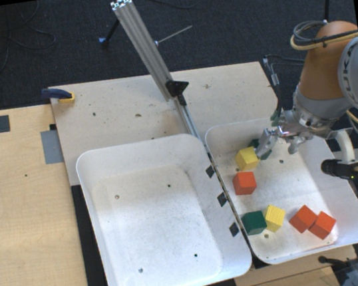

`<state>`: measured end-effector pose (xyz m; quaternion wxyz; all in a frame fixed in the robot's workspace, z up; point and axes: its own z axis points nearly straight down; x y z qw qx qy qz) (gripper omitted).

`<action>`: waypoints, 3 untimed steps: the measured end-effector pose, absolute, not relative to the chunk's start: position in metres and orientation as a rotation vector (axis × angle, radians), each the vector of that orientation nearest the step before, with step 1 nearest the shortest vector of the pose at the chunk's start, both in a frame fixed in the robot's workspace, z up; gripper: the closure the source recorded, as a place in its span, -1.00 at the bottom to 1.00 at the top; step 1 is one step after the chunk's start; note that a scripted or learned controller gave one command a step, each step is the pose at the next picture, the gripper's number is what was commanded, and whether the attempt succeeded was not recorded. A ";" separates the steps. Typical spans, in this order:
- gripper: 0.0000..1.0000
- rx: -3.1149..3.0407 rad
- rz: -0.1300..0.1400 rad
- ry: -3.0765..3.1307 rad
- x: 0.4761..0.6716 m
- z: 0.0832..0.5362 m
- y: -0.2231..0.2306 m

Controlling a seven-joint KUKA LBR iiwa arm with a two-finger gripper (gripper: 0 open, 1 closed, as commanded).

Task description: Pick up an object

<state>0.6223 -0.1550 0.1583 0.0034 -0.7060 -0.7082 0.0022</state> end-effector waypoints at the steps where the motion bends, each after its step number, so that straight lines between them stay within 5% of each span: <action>1: -1.00 -2.216 -0.003 -2.222 0.625 0.120 -0.150; 2: 1.00 -2.221 -0.005 -2.223 0.626 0.133 -0.152; 3: 1.00 -2.226 -0.001 -2.221 0.626 0.185 -0.162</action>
